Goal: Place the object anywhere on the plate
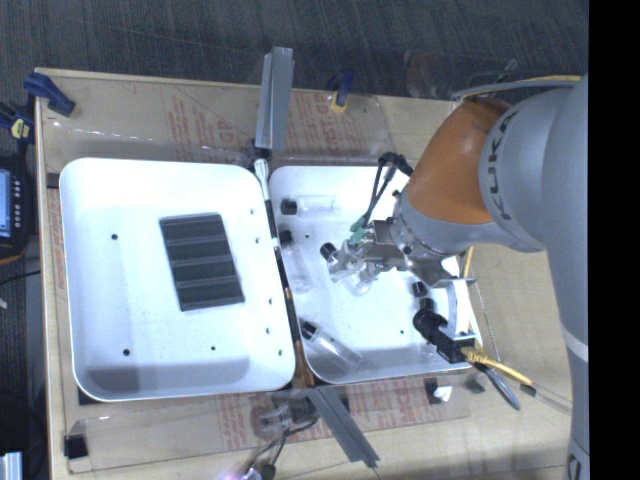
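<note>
Overhead slanted view of the two-bin station. The left bin carries a dark ribbed rectangular plate lying flat near its middle, slightly skewed to the bin walls; this is the target surface, and its central position leaves open white floor on all sides, which should make a drop from above tolerant of small errors. The right bin, touching the left bin along the shared centre wall, is the source container. In it, relative to the plate: a small dark piece just beyond the shared wall toward the far corner, a pale, nearly transparent item beside that piece, and a clear elongated item lying at a slant near the front wall. The hand hangs low over the middle of the right bin, on the arm entering from the side away from the plate; whether it is spread or pressed together cannot be told, since glare and clear parts blur its tip. A small dark round object sits at the tip on the plate side; it is probably the task's thing, though whether it is gripped or merely adjacent cannot be resolved. By this reading the transfer is not yet done: nothing rests on the plate. The desk shows clamps and brackets around both bins.
</note>
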Tool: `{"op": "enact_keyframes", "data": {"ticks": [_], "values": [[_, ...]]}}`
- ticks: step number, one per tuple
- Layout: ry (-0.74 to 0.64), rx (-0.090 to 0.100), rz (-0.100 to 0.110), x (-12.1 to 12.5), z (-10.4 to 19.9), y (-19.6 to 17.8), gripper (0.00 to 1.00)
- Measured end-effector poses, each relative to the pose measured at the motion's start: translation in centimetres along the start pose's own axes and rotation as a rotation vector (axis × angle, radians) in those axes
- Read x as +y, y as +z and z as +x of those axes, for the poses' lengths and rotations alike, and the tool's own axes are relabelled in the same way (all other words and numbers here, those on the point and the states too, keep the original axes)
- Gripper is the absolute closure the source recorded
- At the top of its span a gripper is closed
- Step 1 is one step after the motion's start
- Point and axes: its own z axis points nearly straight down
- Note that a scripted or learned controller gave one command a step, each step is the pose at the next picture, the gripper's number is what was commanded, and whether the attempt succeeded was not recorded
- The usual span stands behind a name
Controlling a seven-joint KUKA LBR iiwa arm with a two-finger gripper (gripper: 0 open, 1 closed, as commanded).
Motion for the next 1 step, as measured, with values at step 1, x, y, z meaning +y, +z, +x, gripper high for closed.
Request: {"op": "enact_keyframes", "data": {"ticks": [1], "values": [[0.205, 0.003, 0.003, 0.17, 11.35, -5.03, 1.0]]}}
